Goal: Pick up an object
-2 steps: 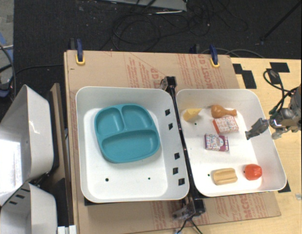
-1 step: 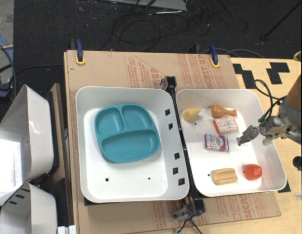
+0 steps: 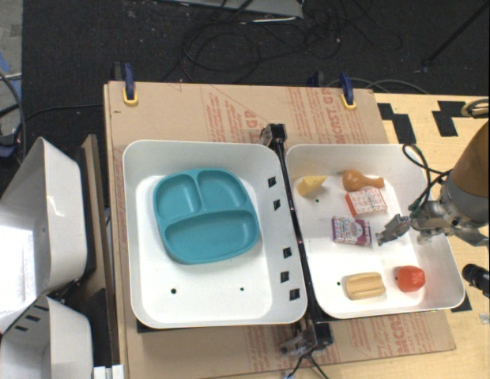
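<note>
1. Nearest the camera, at the front of the right bin (image 3: 435,300), a tan bread-like roll (image 3: 363,285) lies beside a red tomato-like piece (image 3: 410,278); the two are close but apart.
2. Just behind them, the pincer (image 3: 392,230) reaches in from the right over the right bin's middle. Its dark fingers look slightly spread, with nothing seen between them; how far apart they stand is hard to judge at this size.
3. The pincer's tip sits just beside a small purple packet (image 3: 350,230), near its right edge. Whether it touches the packet cannot be told.
4. The grey arm (image 3: 466,212) with its orange band extends off the right side, above the bin's right rim.
5. A little farther back lies a red-and-white packet (image 3: 366,202), just behind the purple one and apart from the pincer.
6. Farther still, near the right bin's back wall, an orange-brown drumstick-shaped piece (image 3: 361,181) lies to the right of a pale yellow wedge (image 3: 311,185).
7. In the left bin (image 3: 142,290), a teal divided plate (image 3: 205,215) rests flat, with three compartments.
8. Both bins sit side by side on the cardboard-covered table (image 3: 229,109), with yellow clamps (image 3: 130,95) at its far edge.
9. Beyond the table, black cables (image 3: 229,38) trail over dark floor.
</note>
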